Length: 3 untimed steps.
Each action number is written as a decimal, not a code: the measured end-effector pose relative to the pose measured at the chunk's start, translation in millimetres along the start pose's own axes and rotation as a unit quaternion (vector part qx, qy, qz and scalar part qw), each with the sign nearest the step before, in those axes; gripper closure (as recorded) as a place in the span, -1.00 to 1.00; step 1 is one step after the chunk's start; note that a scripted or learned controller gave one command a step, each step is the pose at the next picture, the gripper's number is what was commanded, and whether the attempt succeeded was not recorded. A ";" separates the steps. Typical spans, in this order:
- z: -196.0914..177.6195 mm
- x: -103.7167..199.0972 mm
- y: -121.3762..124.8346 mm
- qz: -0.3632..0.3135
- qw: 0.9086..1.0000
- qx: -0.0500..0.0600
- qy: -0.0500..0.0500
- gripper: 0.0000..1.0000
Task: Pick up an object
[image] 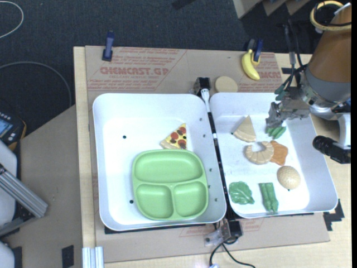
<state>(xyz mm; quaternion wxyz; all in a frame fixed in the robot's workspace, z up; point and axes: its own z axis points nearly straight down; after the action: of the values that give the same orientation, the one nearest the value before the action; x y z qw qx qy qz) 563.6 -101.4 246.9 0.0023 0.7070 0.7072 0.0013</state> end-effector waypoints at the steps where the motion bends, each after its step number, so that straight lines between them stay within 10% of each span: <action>1: -25.5 72.4 -47.6 -0.003 1.000 0.004 0.002 1.00; 2: -19.2 145.0 -86.2 -0.003 1.000 0.005 0.002 1.00; 3: -90.8 189.3 -81.6 -0.002 1.000 -0.001 0.002 1.00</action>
<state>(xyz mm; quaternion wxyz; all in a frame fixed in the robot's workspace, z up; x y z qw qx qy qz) 481.5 88.0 337.1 0.0020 0.7053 0.7089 0.0035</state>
